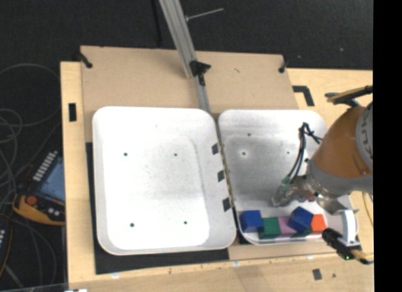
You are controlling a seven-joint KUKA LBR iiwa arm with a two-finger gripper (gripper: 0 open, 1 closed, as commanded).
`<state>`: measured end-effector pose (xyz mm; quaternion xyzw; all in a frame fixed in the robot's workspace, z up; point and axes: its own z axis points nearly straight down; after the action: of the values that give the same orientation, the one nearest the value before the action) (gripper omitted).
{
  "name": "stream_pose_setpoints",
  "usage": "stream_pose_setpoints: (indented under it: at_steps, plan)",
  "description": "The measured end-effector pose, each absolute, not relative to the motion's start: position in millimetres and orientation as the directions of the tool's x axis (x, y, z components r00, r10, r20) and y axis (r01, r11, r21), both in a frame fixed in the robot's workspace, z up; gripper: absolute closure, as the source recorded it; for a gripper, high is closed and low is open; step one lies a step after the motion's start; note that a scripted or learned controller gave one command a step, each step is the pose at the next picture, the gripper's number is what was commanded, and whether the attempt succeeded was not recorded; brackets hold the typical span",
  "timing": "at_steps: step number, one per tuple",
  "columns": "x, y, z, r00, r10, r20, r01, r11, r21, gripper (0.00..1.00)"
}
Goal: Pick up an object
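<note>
The two-finger gripper (284, 194) hung low inside the right-hand shallow white bin (264, 127), over its near half, and whether it was released or clenched could not be told; nothing was seen held in it. Above it rose the grey arm with its orange band (342, 149), reaching in over the bin's right edge. The things to pick lay crowded along the bin's near edge, just beside the gripper: a blue block (251, 219), a green block (271, 227), a pale purple piece (287, 226), a second blue block (302, 218) and an orange block (318, 223), several touching one another. To do this step well, the gripper would likely need to settle squarely over one block, probably the left blue one since it stood a little freer, and close across faces not pressed against a neighbour or the bin wall. The left-hand white bin (157, 178) sat touching the right one on a tan wooden bench (144, 77). A slanted metal rail (179, 27) crossed the bench's far edge, with black floor and loose cables (19, 96) beyond the left edge.
</note>
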<state>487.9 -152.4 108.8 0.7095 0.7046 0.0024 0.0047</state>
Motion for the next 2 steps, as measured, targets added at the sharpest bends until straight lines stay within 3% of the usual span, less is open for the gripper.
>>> stream_pose_setpoints:
  at_steps: [1,2]
  plan:
    - [485.0,-149.8,98.4,0.008,1.000,-0.004,1.000,-0.008,0.005,1.00]
    - [485.0,-149.2,97.8,0.009,1.000,-0.002,1.000,-0.009,0.004,0.00]
